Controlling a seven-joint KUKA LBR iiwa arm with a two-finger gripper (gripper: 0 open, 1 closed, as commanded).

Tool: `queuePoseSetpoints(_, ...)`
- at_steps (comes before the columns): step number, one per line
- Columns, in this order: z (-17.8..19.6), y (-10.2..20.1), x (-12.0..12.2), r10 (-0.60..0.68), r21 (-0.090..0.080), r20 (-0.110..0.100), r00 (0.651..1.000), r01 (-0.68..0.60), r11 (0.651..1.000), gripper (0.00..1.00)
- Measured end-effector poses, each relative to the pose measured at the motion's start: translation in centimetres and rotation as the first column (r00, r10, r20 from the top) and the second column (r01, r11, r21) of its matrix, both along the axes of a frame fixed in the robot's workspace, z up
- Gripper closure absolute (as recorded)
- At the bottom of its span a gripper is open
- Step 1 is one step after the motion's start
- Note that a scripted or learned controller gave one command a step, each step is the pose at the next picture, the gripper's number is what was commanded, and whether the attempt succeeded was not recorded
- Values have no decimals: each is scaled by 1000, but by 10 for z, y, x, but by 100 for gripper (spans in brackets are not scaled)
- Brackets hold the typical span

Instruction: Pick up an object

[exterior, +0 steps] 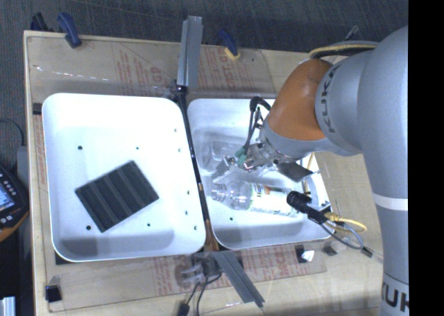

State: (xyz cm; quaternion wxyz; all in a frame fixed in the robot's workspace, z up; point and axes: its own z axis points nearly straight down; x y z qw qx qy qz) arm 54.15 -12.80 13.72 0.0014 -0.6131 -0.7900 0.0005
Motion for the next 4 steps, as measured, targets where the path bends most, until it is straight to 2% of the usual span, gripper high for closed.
queuePoseSetpoints(1, 10, -1, 1, 2, 0, 1, 1000, -2, 1000, 100)
queuePoseSetpoints(2, 21, -13, 25, -48, -2, 2, 999, 48, 999, 100)
queuePoseSetpoints(3, 21, -13, 25, -48, -1, 1, 999, 48, 999, 0)
queuePoseSetpoints(4, 74, -29, 82, 134, -2, 3, 991, -134, 991, 0)
